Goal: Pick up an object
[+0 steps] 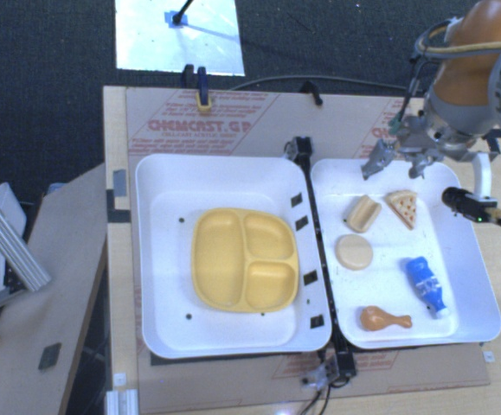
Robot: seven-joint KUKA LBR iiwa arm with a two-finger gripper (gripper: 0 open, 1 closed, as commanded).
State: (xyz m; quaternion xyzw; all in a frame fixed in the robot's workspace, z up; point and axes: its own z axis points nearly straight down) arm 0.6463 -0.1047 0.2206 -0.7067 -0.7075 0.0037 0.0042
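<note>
My gripper [397,164] hangs open over the far edge of the right bin [471,318], with nothing between its fingers. Below it in that bin lie a tan bread piece [362,213] and a pizza slice [402,207]. A round pale cookie [354,252] sits nearer the middle. A blue bottle [426,284] lies towards the right, and an orange drumstick [383,319] rests near the front edge.
The left bin [159,258] holds a yellow divided plate [245,259]. A black hinge strip [311,232] runs between the two bins. A blue and yellow clamp [202,89] stands at the back of the bench.
</note>
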